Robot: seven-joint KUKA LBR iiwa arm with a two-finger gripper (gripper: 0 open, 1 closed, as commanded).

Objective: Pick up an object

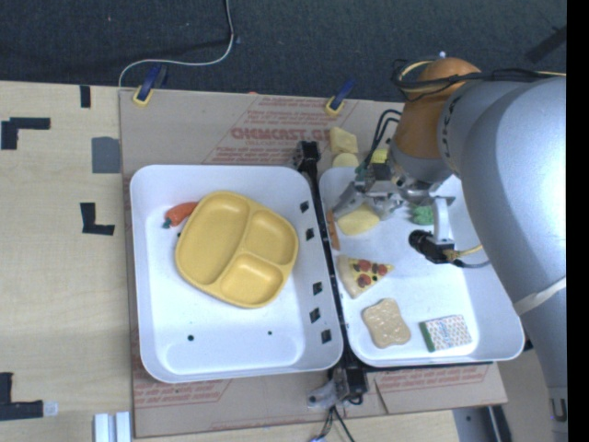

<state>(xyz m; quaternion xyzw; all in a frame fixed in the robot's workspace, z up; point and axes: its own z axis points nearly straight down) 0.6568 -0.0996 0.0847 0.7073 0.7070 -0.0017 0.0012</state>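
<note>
- The hand [368,203] was seen low in the right bin [479,288], just above a yellow piece [358,222].
- Its opening could not be told.
- A centred, straight descent was judged best.

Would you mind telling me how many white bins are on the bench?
2. The left bin holds a yellow divided plate; the right bin lies beside it, under the arm, holding toy foods.

Even, bright light is falling from above — shadows are staying soft and short. The white bins [156,339] are glaring slightly, and the whole picture is looking grainy — faintly soft.
</note>
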